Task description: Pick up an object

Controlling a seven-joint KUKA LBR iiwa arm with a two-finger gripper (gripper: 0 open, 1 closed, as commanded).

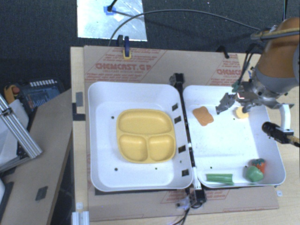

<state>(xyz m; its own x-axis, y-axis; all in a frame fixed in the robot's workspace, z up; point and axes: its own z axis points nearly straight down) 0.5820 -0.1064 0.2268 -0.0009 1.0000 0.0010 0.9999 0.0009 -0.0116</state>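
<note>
**A:** Here we are above the worktop, two white bins side by side. The left bin has a yellow compartment tray sitting in the middle, three sections, lying flat.

**B:** And the action's on the other side. The arm, orange band and all, reaches in from the right, with the gripper hanging over the back half of the right bin.

**A:** Fingers?

**B:** Dark and blurred against the white floor; I cannot tell whether they're apart or together, and I see nothing between them.

**A:** Candidates for the pick, then. An orange-brown flat piece lies near the left wall, just left of the gripper and below it in view.

**B:** A pale yellow round piece sits right under the wrist, partly hidden. Along the front wall, a green stick, and in the front right corner a green and orange toy vegetable.
</note>
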